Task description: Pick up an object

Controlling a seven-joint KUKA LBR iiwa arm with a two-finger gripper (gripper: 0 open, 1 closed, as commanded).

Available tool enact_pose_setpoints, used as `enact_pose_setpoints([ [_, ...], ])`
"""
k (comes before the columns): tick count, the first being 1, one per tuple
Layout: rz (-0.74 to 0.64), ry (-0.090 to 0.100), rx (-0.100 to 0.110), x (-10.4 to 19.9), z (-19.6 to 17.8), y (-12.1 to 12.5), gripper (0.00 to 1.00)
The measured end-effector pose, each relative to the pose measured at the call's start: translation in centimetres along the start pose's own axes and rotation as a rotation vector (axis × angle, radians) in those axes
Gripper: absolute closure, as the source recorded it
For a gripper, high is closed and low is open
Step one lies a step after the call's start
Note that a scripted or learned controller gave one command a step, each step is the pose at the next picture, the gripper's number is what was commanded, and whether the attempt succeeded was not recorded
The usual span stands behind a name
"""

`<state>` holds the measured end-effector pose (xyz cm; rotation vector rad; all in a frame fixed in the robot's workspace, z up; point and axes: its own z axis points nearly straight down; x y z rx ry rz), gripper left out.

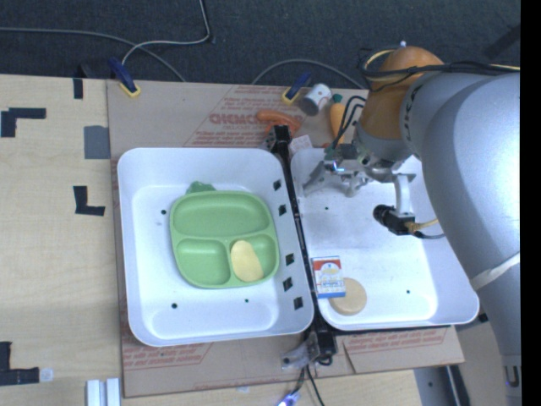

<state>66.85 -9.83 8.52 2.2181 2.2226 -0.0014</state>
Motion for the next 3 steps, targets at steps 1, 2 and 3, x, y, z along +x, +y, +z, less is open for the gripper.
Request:
enact_pose_setpoints([
  [1,0.001,-0.001,0.000,0.24,0.00,-0.01,0.00],
  [2,0.001,-0.001,0.000,0.20,0.00,0.00,0.00],
  [3,0.001,-0.001,0.000,0.21,0.00,0.00,0.00],
])
